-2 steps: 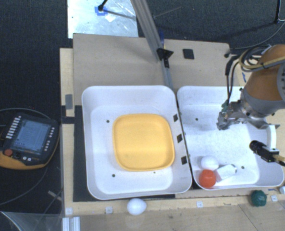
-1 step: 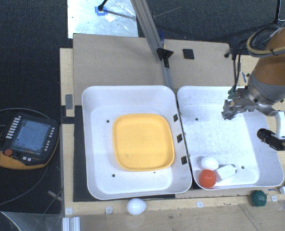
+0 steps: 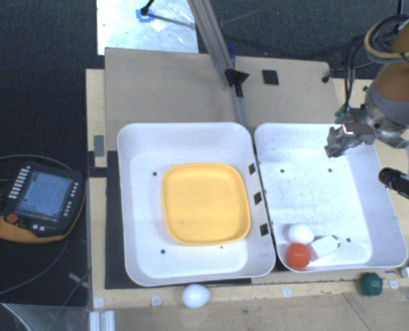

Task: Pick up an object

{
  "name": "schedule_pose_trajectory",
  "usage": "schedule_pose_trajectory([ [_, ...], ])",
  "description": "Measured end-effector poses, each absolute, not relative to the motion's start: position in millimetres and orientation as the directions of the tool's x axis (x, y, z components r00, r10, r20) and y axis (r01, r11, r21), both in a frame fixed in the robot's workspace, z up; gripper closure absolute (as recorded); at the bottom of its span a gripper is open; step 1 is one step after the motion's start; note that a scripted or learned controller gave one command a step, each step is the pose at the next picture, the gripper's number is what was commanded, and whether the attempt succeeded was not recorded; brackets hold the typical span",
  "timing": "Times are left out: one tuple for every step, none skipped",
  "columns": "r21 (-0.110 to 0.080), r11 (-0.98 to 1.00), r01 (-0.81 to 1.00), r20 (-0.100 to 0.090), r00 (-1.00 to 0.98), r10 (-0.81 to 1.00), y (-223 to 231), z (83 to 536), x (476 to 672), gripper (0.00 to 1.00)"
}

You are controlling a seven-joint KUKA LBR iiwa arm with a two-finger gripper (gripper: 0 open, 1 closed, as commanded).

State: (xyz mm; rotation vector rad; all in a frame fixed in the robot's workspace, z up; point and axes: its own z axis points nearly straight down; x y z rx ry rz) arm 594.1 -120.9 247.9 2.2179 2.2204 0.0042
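Currently —
objects: small red ball (image 3: 298, 256), white ball (image 3: 301, 234), white oblong piece (image 3: 326, 245), clustered lower-left of right white bin (image 3: 370, 205)
labels: none legible
gripper (image 3: 339, 141): upper right, jaw state unclear

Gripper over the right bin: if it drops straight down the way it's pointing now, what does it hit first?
Probably just the bare floor of the right bin near its far edge. The gripper hangs well away from the white ball, the red ball and the white piece in the near corner. Depth is uncertain.
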Motion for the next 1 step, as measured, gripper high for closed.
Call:
schedule_pose_trajectory([
  [0.005,0.001,1.000,-0.001,-0.001,1.000,-121.0,300.6,594.9,1.00],
])
